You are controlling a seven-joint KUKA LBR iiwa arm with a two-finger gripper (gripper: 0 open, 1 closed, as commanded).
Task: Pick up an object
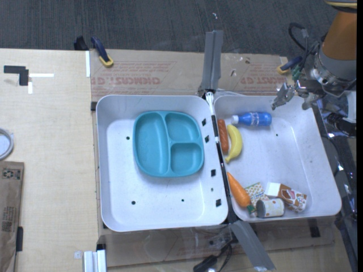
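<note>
The right bin (309, 152) holds a blue bottle (253, 118) lying on its side near the back wall. A yellow banana (234, 143) lies beside a red-orange sausage (223, 136) at the bin's left wall. An orange carrot (239, 190), a small can (270, 207), a brown and white carton (292, 198), a white block (273, 188) and a patterned packet (253, 190) crowd the front. My gripper (294, 99) hangs over the bin's back right corner, up and to the right of the bottle. It is open with nothing between its fingers.
The left bin (113, 169) holds a teal divided plate (168, 143). A grey divider post (212, 61) rises between the bins at the back. Clamps (102, 51) and cables (300, 35) sit along the back edge.
</note>
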